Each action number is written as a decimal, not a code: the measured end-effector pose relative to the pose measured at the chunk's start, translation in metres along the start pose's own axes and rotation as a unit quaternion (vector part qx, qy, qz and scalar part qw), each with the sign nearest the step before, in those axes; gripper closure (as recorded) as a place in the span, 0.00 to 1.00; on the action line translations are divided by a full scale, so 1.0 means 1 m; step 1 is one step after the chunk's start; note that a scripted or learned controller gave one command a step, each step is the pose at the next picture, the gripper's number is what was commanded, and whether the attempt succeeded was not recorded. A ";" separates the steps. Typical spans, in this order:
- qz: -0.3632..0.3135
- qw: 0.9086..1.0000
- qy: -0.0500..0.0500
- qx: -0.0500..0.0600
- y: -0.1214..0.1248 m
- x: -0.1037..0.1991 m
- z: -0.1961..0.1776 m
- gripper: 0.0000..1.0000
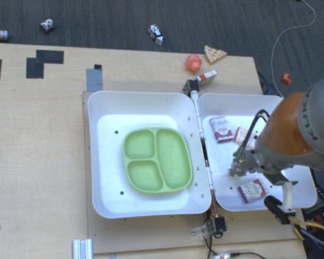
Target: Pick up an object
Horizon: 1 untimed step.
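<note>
Judging the flat red-and-white packet [252, 191] as light, thin and slippery, we favor an edge pinch; whether the gripper [238, 167] is parted, we cannot tell.

No readable text. Red-and-white packets [221, 128] [252, 191] in right bin [291, 104] carry print, too small to make out.
</note>
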<state>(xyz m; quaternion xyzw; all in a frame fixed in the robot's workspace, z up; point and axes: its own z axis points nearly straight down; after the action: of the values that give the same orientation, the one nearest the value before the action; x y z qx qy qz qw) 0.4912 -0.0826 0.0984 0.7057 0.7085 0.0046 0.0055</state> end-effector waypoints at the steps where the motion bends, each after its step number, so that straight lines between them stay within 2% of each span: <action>1: 0.000 1.000 0.000 0.000 0.000 0.000 0.000 0.00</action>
<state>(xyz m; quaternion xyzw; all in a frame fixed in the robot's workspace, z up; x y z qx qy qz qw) 0.4911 -0.0825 0.0983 0.7060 0.7082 0.0046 0.0053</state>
